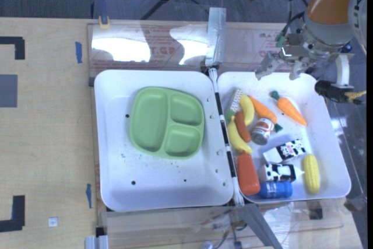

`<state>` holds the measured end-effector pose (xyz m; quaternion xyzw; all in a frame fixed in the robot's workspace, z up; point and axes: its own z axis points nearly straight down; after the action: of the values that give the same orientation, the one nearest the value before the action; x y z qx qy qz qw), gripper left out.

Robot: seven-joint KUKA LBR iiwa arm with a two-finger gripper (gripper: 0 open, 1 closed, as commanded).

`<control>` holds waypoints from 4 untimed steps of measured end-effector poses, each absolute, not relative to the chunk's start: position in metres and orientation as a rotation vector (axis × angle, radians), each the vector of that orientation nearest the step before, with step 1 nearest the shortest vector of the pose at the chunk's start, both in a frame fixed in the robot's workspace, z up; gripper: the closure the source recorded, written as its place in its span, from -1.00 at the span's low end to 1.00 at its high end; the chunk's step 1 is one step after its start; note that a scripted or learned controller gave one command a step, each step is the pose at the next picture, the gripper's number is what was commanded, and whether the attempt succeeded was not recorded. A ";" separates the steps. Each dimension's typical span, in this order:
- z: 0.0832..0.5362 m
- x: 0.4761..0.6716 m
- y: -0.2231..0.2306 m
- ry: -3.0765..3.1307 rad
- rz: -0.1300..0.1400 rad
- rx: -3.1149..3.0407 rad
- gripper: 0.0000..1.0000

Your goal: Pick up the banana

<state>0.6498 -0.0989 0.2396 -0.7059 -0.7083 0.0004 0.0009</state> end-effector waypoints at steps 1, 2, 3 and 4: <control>0.184 0.586 -0.040 -2.038 0.003 -2.388 -1.00; 0.184 0.548 0.005 -2.115 0.003 -2.319 -1.00; 0.185 0.587 0.053 -2.360 -0.003 -2.077 -1.00; 0.185 0.624 -0.015 -2.240 -0.001 -2.205 -1.00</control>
<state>0.6236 -0.0152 0.1846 -0.7015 -0.7127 -0.0003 -0.0011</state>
